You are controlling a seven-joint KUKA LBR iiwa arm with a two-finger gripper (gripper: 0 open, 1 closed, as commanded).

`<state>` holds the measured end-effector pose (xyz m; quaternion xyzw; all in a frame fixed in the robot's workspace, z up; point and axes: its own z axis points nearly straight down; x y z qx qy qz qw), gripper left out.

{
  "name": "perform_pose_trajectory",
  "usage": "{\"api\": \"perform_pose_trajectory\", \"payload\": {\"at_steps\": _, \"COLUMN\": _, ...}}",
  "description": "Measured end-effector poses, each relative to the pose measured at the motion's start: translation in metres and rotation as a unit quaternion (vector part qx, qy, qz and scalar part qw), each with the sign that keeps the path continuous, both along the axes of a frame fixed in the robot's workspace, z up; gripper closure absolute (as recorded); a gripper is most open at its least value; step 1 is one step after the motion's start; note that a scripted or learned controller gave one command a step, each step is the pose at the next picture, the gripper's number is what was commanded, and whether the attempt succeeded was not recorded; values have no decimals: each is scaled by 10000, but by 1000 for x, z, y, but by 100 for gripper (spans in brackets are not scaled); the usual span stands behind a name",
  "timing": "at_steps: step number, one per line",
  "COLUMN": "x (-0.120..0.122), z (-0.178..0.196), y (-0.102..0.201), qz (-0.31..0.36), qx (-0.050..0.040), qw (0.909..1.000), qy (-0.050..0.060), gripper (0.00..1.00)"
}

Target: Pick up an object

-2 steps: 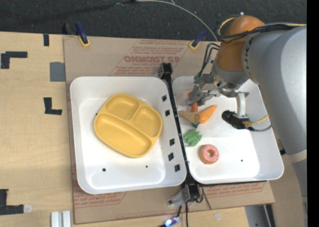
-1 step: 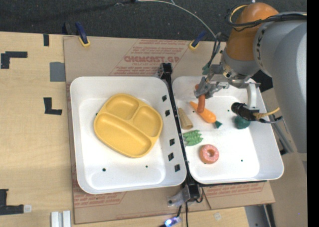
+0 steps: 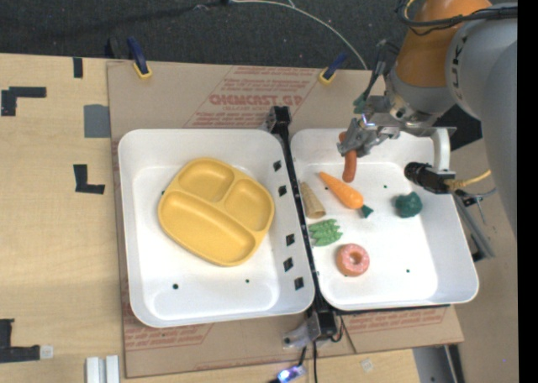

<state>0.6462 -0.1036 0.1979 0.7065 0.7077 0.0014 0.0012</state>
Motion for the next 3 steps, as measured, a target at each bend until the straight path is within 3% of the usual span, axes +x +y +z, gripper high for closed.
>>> {"api": "perform_pose_trajectory", "payload": {"at_steps": 1, "x": 3, "z": 64, "y": 0, "qz": 3, "qx": -4, "qw": 10000, "qy": -13, "gripper": 100}}
{"api": "perform_pose_trajectory", "payload": {"at_steps": 3, "x": -6, "z": 49, "y": 106, "qz": 24, "qx": 2, "qw": 10000, "qy": 31, "gripper": 100}}
